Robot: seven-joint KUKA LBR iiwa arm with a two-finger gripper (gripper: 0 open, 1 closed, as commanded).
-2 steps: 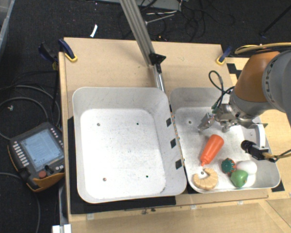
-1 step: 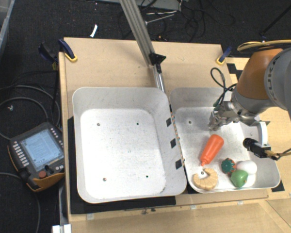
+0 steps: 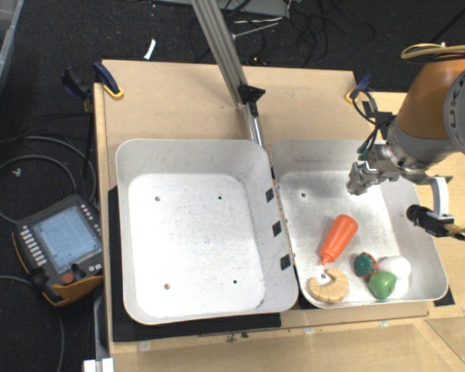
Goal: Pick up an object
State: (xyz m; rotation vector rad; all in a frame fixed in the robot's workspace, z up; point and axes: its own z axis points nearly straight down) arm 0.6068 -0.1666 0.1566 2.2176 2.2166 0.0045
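A: Dark floor with loose cables surrounds your tan bench, which carries two shallow white bins side by side. Where is your claw?

B: Your gripper hangs at the upper right of the right bin, under the grey arm with its orange band coming in from the right edge of the frame. You cannot tell from this slant whether it is wide or narrow; nothing is visible between its tips.

A: And the things to pick?

B: They lie below your claw, in the lower part of the right bin. Nearest is an orange carrot-shaped toy, tilted, its narrow end down-left. At that end sits a tan ring-shaped piece. To the right you have a small dark green item, a bright green one and a white one, clustered close together near the bin's lower right corner.

A: Farther out?

B: Your left bin fills the middle of the frame. A handheld control pendant rests on the floor at the left edge.
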